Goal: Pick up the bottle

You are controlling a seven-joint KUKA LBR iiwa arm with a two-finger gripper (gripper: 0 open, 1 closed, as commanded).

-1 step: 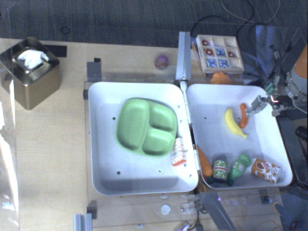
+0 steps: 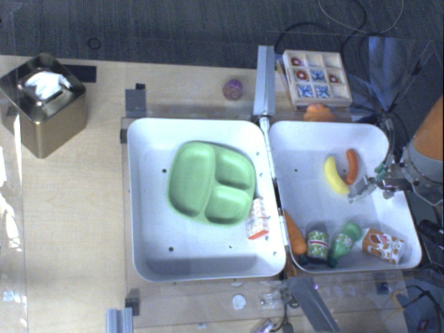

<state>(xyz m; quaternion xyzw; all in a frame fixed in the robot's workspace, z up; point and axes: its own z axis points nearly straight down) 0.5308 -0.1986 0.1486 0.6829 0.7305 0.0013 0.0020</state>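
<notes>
Bottle (image 2: 344, 241), green, its label's writing unreadable

The arm (image 2: 427, 148) is cut off by the right edge. An orange ball (image 2: 318, 112) sits half hidden behind the right bin's (image 2: 305, 134) rim.

A pale wooden surface (image 2: 83, 207) is seen under bright light, backed by dark grey carpeted floor (image 2: 173, 12), where loose cables (image 2: 361, 9) are trailed at the upper right.
</notes>
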